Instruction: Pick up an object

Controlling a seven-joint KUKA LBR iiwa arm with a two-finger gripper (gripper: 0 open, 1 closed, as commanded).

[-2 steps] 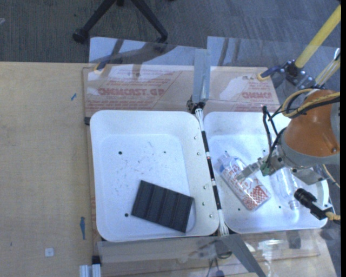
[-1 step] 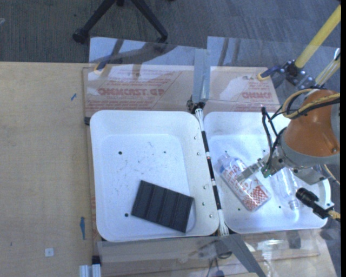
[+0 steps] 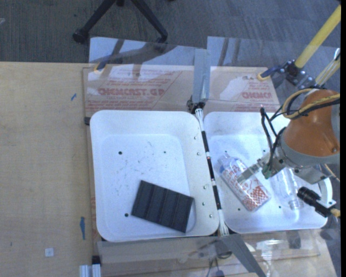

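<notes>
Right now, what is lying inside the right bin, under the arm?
Inside the right bin lies a clear packet with a red pattern, and beside it a clear plastic bottle. The arm covers the bin's far right part, so anything there is hidden.

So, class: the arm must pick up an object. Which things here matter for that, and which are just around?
Job:
gripper
clear red-patterned packet under it, right bin
clear plastic bottle

Just around:
dark ribbed block in left bin
chair base

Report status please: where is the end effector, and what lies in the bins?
End effector low in right bin, over red-patterned clear packet. Clear plastic bottle beside it, under the arm. Dark ribbed block in left bin.
</notes>
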